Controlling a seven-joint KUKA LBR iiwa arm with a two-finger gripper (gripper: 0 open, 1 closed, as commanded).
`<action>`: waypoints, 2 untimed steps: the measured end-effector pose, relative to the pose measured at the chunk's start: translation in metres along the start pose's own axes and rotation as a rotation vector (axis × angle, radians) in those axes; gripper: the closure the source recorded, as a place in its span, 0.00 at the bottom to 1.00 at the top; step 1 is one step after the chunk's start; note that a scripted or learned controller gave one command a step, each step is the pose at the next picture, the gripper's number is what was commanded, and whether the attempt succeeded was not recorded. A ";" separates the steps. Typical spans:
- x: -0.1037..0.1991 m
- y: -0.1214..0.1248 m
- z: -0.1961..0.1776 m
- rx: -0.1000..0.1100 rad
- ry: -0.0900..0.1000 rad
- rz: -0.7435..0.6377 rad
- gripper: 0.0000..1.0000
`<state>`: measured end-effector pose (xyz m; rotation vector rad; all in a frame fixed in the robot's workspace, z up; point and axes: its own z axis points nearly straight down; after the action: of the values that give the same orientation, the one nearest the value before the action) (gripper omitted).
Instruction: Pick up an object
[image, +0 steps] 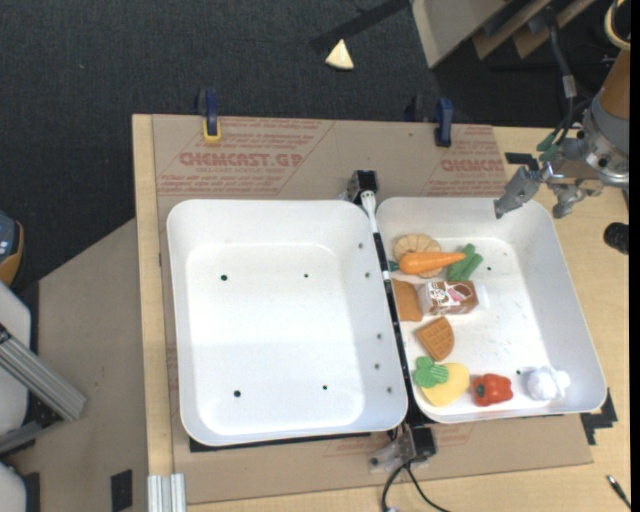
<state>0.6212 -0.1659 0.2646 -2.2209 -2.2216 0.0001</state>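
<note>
On the table's right bin (560, 260), toys cluster leftward, so the claw (540, 195), spread and holding nothing above the far rim, should descend squarely over the carrot (432, 263), fingers straddling it.

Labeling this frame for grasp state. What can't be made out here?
- Gripper, camera view: small and dark above the right bin far corner; open or shut cannot be told.
- Arm: cut off by the right edge of the frame.
- White object in the near right corner: white on white, outline unclear.
- Printed packet: print too small to read.
</note>
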 end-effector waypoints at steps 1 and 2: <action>0.054 -0.066 0.083 0.014 0.006 -0.002 0.00; 0.048 -0.073 0.155 -0.021 -0.003 -0.002 0.00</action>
<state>0.5478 -0.1183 0.1095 -2.2298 -2.2361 -0.0199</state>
